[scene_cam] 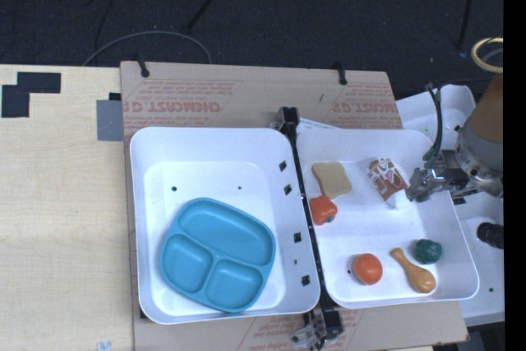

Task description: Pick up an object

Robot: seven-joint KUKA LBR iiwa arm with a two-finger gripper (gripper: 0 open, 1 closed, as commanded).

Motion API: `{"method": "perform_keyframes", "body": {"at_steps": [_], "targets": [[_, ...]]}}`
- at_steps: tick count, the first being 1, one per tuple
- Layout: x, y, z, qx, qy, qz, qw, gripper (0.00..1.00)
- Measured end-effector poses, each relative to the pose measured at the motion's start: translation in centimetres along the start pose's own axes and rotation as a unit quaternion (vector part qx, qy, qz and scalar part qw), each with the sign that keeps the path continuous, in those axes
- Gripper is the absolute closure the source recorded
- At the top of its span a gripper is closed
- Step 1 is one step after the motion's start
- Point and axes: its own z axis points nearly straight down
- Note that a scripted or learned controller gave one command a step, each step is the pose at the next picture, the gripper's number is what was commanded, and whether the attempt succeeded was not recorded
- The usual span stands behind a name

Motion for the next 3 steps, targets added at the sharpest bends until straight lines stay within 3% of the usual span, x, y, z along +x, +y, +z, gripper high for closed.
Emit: {"method": "perform_keyframes", "body": {"at_steps": [1,3], "targets": [[-0.1,0.1,-3.4,0.0,0.0,0.0,1.0,1.0],[9.7,1.6,-3.7,0.003,0.001,-0.001,1.0,1.0]]}}
